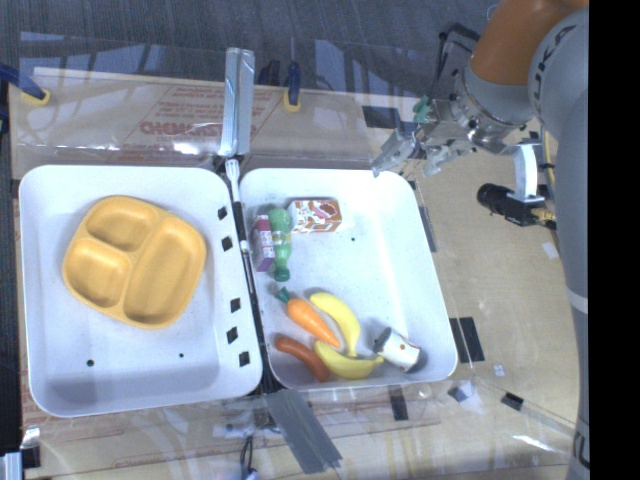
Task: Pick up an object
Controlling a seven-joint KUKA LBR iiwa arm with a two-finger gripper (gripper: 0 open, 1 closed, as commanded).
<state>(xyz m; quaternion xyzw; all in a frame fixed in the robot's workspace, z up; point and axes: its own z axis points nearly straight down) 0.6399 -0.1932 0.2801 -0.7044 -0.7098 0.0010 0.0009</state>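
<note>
Jaws (408, 157) above right bin's (425, 268) corner

Single fixed camera mounted above the tabletop (500, 298), looking down at a slant from moderate height. Both white bins, left bin (60, 368) and right bin (400, 258), lie in frame. The arm (540, 38) enters at upper right.
</note>
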